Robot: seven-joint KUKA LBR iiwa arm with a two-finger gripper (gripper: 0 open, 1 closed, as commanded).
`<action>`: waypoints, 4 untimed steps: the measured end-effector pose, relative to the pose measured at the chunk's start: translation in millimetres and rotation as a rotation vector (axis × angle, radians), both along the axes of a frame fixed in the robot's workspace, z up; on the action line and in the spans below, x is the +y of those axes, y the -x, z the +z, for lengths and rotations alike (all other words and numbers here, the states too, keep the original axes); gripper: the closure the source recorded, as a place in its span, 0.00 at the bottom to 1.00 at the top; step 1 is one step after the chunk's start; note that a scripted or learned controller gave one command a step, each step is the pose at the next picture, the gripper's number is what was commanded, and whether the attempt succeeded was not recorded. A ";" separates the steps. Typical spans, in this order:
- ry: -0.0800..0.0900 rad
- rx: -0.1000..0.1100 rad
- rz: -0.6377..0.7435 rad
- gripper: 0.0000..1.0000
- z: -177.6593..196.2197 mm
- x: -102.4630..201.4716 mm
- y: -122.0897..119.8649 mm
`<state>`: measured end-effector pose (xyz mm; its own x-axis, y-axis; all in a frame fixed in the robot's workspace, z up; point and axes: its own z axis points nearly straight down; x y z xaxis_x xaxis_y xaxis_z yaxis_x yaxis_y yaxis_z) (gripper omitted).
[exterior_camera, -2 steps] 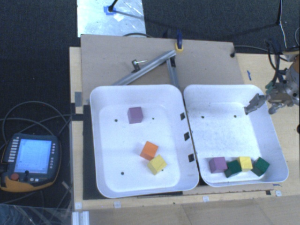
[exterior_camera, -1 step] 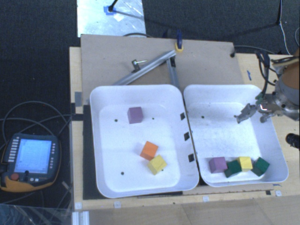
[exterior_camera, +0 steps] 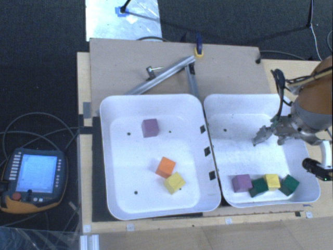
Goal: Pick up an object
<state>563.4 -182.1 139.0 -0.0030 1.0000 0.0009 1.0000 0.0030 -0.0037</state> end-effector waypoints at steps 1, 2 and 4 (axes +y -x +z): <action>0.002 -0.008 0.002 1.00 14.8 -1.1 -2.3; 0.004 -0.010 0.000 1.00 60.9 -8.3 -2.3; 0.002 -0.008 0.002 1.00 132.9 -3.5 -6.8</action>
